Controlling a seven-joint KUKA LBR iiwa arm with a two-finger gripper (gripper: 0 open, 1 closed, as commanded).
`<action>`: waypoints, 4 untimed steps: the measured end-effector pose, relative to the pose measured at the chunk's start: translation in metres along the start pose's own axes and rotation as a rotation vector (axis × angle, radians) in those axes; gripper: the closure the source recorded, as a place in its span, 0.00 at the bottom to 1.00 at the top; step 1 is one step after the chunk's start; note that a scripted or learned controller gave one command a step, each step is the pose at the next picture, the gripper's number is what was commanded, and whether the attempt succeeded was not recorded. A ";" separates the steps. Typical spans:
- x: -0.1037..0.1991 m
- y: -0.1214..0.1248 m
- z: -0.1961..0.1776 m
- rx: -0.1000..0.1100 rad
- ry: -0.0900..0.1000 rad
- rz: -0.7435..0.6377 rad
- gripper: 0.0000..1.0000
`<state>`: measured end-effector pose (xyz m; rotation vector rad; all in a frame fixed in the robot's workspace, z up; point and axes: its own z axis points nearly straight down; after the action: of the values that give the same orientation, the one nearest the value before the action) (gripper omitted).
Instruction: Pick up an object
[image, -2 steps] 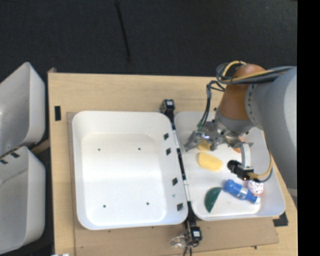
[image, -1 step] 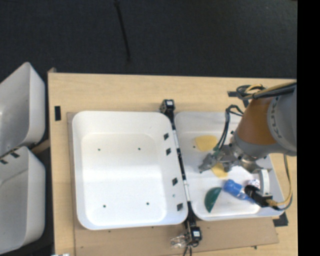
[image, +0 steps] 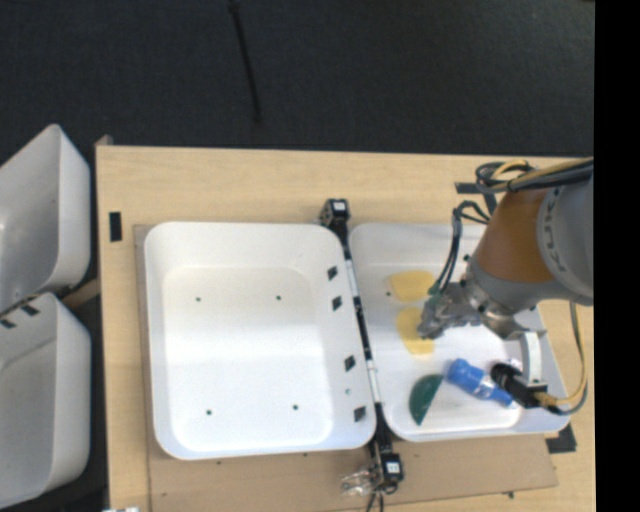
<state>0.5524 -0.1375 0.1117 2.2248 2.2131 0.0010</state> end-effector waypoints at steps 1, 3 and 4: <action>0.000 0.000 -0.001 -0.002 0.000 0.002 0.00; -0.001 0.001 -0.011 -0.004 -0.001 0.008 0.00; 0.032 0.072 0.011 -0.004 0.001 -0.011 0.00</action>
<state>0.6249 -0.1059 0.1008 2.2110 2.2239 0.0055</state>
